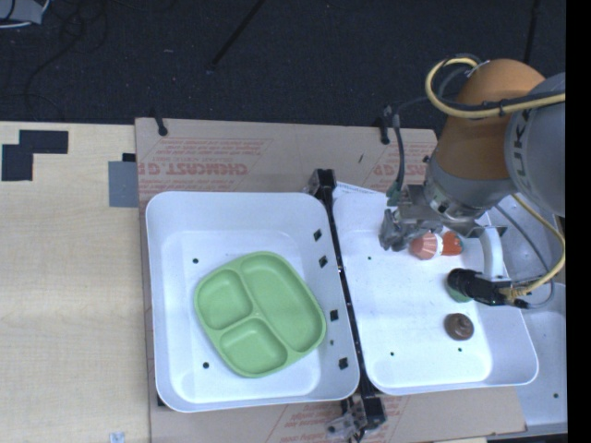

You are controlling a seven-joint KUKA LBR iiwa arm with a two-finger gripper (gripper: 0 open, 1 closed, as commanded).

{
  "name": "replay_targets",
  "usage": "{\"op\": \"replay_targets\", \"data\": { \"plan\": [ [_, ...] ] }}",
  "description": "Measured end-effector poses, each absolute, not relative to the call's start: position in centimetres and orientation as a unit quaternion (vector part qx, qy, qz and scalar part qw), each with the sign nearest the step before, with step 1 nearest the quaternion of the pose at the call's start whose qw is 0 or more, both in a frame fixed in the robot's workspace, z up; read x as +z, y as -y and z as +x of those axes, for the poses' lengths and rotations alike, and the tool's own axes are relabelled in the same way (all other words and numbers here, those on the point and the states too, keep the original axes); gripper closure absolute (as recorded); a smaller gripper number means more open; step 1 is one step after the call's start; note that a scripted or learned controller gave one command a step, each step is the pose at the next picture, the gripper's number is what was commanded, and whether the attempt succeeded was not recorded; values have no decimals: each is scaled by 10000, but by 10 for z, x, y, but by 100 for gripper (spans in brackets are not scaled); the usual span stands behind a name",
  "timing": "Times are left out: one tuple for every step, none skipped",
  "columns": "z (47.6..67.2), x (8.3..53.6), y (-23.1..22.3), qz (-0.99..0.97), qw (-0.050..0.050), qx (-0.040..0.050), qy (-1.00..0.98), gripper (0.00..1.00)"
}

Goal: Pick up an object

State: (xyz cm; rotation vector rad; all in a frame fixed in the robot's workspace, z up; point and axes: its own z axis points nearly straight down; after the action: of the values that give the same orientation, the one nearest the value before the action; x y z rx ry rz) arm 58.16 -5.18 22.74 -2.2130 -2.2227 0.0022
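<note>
gripper point(399, 232) lowered into right bin point(416, 358) beside reddish object point(428, 245), likely lined up for grasp; fingers' state cannot be told.

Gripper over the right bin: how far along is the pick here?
Done: the gripper is down in the right bin, beside the red-and-white object. In hand: nothing visibly held. Left: grasp and lift; the brown disc and the green tray lie untouched.
</note>
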Motion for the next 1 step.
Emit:
{"op": "replay_targets", "data": {
  "plan": [
    [580,222,0,-7056,26,8,7086,100]
  ]
}}
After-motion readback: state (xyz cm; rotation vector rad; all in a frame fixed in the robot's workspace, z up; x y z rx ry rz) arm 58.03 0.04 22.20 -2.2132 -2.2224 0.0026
